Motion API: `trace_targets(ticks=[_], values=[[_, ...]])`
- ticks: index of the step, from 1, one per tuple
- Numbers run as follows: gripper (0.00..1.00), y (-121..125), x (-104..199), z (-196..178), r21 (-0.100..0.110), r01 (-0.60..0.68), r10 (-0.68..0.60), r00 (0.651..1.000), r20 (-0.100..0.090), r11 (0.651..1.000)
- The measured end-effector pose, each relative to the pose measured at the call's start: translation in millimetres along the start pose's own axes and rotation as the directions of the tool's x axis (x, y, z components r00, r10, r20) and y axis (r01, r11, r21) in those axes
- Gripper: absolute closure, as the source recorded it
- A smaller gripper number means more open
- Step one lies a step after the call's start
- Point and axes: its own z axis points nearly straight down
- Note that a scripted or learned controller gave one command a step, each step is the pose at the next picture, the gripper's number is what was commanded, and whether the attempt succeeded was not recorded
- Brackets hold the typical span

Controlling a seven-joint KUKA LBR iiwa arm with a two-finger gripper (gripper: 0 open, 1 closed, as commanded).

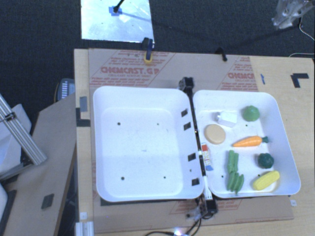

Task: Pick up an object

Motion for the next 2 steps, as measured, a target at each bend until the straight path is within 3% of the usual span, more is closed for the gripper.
trace_targets(ticks=[2], values=[[1.00,-0.1,-12.9,-6.4,0.001,-0.001,0.001,1.000,0.000,1.000]])
